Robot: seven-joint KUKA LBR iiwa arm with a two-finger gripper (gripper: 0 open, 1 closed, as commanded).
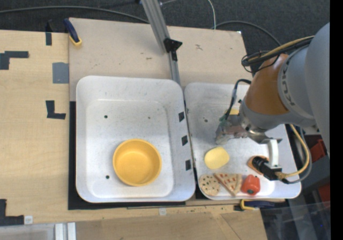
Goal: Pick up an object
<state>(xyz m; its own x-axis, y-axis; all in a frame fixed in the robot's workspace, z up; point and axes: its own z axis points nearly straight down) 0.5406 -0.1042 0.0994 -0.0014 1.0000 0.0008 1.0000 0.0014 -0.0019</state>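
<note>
front row: along the near edge of the right bin (199, 106) we've got a round cracker-looking piece (209, 185), a waffle-patterned wedge (229, 182) and a small red item (250, 185), all bunched up, touching or nearly so. Tricky picks, we reckon, since closing on one would nudge its neighbours.

best target: the pale yellow lump (216, 157) sits just behind that row with bare bin floor around most of it. We think that's the one to go for: come straight down over its middle, straddle it, and close only once low enough to get under its widest part.

gripper: the gripper (228, 133) hangs just beyond the lump, a bit toward the back of the bin, close but not touching. We honestly can't tell whether the fingers are spread or closed, they're a dark blur from up here. Nothing visibly held.

arm pose: the arm (284, 91) reaches in from the right, orange band above the wrist, wrist pointing down into the right bin.

left bin: the yellow bowl (137, 162) sits in the left bin (128, 86), well apart from the gripper. Rounded rim, awkward pick, so we'd skip it.
</note>
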